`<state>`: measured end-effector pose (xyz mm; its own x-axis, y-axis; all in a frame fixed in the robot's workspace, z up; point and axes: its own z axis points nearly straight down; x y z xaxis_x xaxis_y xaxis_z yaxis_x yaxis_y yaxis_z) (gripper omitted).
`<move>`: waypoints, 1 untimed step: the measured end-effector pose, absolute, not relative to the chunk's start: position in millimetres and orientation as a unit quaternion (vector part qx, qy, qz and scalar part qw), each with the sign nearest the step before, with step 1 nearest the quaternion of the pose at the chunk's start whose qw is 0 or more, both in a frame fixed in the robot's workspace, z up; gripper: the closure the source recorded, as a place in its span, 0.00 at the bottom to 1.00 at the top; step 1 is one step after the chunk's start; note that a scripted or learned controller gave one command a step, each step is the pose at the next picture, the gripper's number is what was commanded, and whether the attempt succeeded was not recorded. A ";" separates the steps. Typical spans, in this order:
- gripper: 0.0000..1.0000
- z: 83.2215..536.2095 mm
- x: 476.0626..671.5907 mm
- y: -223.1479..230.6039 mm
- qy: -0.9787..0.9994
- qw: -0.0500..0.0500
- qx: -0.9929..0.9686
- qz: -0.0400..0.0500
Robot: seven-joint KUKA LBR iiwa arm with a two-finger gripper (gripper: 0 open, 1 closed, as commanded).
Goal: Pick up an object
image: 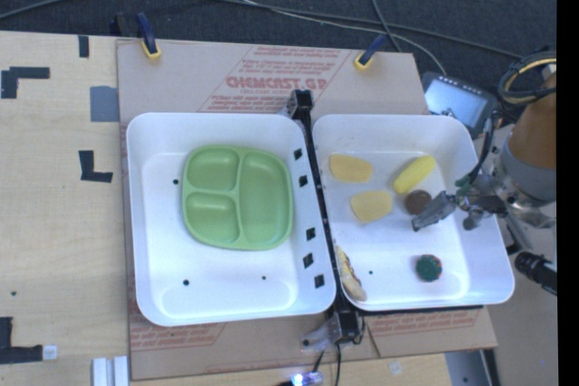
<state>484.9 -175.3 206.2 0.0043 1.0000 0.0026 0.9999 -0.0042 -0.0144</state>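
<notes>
The left bin (145, 194) just has a green divided plate (238, 197) sitting in it. The right bin (488, 267) is where the action is — the arm's gripper (432, 212) reaches in from the right, low over the floor. Can't tell if its fingers are open or closed, or holding anything. The small brown round thing (417, 201) sits just up-left of the tip, practically touching — probably the nearest target. The green ball (428, 267) lies below, further off.
</notes>
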 end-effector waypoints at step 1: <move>0.00 212.8 487.9 -174.8 -0.707 0.001 -0.707 0.001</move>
